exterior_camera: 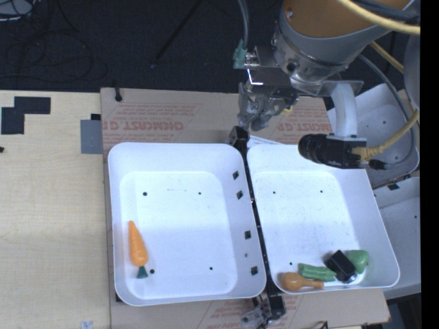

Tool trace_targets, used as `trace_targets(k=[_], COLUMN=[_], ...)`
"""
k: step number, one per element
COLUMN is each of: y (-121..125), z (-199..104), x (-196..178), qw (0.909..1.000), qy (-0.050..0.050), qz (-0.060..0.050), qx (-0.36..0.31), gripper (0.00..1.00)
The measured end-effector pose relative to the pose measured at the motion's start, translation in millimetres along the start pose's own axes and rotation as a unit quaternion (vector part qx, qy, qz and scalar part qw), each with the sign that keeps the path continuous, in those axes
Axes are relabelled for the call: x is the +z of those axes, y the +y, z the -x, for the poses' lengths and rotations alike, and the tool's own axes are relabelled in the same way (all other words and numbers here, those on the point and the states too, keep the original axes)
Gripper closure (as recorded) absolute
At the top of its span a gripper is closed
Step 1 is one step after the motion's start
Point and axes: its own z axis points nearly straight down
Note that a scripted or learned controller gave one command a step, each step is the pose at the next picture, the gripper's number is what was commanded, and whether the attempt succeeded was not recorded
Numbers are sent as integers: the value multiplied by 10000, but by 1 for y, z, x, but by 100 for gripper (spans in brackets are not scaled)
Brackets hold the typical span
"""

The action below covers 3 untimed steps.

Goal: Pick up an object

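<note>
An orange toy carrot (138,245) with a green stem lies near the front left corner of the left bin (171,163). In the right bin (322,204), at its front right corner, a green piece (316,272), a black block (340,265), a rounder green piece (358,258) and an orange-tan pear-like piece (300,282) lie bunched together. My gripper (258,114) hangs high above the back end of the divider between the bins, far from every object. Nothing shows between its fingers.
A black camera-like cylinder (330,150) juts out on the arm over the right bin's back edge. Brown cardboard (171,118) lies under the bins. The pale wooden bench (48,204) spreads to the left, with dark cut-outs at its back.
</note>
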Motion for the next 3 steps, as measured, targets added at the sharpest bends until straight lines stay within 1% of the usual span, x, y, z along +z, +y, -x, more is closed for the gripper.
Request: trace_targets(k=[1, 2, 3], y=[61, 107, 93], z=[73, 153, 195], x=[-41, 73, 180], qw=[10000, 9999, 9999], qy=[-26, -33, -20], qz=[-7, -81, -91], qx=[68, 79, 62], gripper=[100, 100, 100])
